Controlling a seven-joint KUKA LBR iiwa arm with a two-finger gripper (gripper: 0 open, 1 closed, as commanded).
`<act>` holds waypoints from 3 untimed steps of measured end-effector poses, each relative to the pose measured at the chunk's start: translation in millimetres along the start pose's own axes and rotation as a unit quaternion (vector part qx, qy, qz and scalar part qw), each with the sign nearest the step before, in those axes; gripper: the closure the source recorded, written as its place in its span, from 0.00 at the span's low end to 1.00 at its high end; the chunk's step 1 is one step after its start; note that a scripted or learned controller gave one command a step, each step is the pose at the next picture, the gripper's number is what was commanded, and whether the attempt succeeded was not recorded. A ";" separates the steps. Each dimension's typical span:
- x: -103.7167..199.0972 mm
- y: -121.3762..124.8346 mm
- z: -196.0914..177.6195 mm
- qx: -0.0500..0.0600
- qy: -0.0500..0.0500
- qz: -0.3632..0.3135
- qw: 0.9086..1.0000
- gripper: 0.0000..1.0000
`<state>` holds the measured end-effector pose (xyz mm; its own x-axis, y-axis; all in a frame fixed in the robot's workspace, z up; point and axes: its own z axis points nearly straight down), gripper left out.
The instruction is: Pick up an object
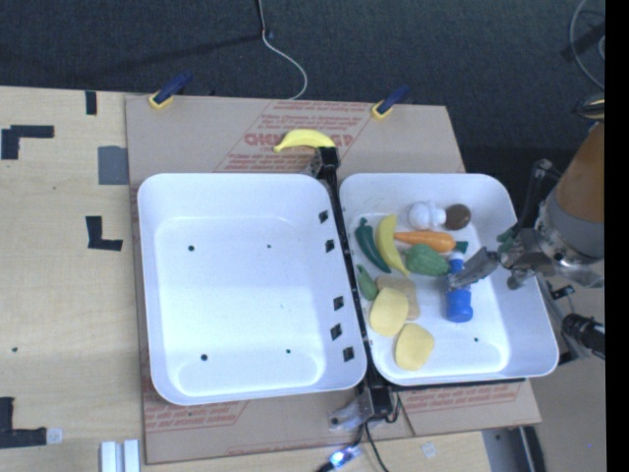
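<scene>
The right bin (491, 347) holds a heap of toy food. A blue cylinder (459, 305) stands near its middle. Left of it lie two pale yellow pieces (389, 310) (414, 345). Further back are a yellow banana (388, 242), a dark green pepper (371, 247), a green lump (427, 261), an orange carrot (426, 239), a white ball (422, 213) and a brown ball (457, 215). My gripper (482, 265) reaches in from the right, low over the bin, just above and right of the blue cylinder's top. Nothing is visibly held.
The left bin (241, 283) sits beside the right one on a cardboard sheet. Another yellow banana (306, 141) lies on the cardboard behind the bins. Two clamps (169, 89) (390, 99) hold the sheet's far edge. A cable (285, 52) runs down from the back.
</scene>
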<state>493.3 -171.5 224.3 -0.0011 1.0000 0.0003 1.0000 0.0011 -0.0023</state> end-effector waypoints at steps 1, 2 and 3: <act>55.4 11.3 128.9 0.004 0.002 -0.002 1.000 0.00; 76.2 61.4 140.6 -0.001 0.000 -0.002 1.000 0.00; 75.0 59.7 130.2 0.000 0.000 -0.001 1.000 1.00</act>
<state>552.6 -96.3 93.9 -0.0025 1.0000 0.0004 1.0000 0.0025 -0.0020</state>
